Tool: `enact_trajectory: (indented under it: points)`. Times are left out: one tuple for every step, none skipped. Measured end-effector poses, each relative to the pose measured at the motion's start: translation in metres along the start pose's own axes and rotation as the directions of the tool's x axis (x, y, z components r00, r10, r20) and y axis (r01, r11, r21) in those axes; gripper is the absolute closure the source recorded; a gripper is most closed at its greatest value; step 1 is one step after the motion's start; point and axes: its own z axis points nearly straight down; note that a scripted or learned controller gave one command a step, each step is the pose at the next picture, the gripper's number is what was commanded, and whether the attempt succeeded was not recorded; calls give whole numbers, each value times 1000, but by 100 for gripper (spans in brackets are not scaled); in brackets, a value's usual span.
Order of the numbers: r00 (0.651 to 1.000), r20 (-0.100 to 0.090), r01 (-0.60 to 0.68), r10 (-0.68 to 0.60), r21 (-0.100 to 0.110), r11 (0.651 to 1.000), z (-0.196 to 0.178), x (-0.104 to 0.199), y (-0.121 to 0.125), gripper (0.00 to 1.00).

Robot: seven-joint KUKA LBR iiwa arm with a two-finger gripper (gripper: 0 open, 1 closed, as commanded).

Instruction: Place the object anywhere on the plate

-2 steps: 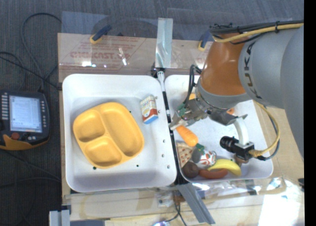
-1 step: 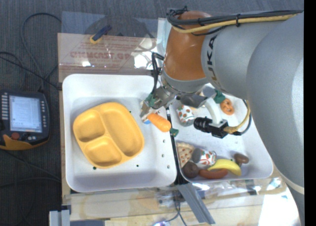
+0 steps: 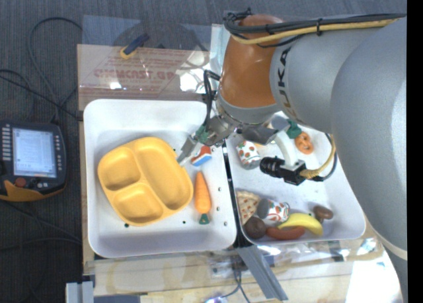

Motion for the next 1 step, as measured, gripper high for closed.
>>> enact_trajectory:
  points:
    - [999, -2, -47, 47, 9, 999, 77, 33, 74, 0]
